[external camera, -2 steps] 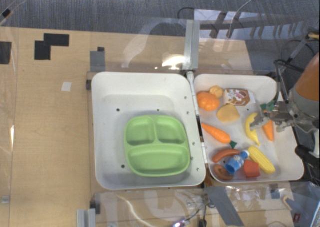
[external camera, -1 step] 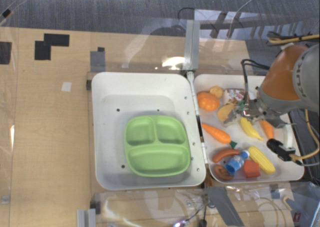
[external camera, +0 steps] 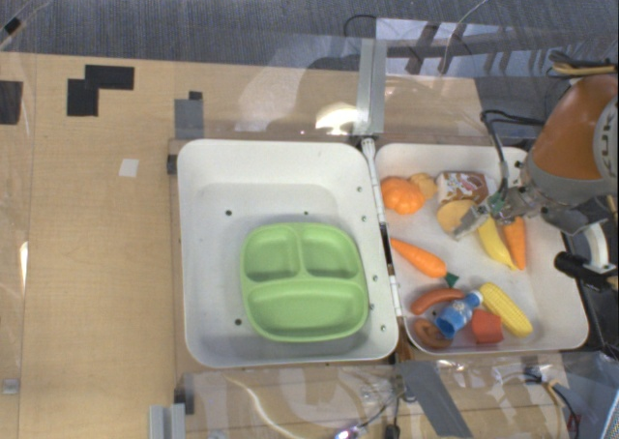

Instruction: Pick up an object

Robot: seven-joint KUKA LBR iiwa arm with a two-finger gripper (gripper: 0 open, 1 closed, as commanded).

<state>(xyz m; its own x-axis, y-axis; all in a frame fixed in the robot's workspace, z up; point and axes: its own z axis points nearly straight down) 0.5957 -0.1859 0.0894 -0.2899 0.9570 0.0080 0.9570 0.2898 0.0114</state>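
My claw (external camera: 481, 219) down in the toy pile

It's at 3 o'clock in the right bin (external camera: 561, 336), touching the yellow banana (external camera: 494, 242) (can't tell if it's open or closed).

Green tray (external camera: 304, 282) in white bin (external camera: 208, 186), orange carrot (external camera: 418, 258), yellow corn (external camera: 506, 307)

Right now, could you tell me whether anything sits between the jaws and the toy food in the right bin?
Nothing visible does. The gripper is already down among the toys in the right bin, at the pale food piece, with the banana and a carrot close beside it.
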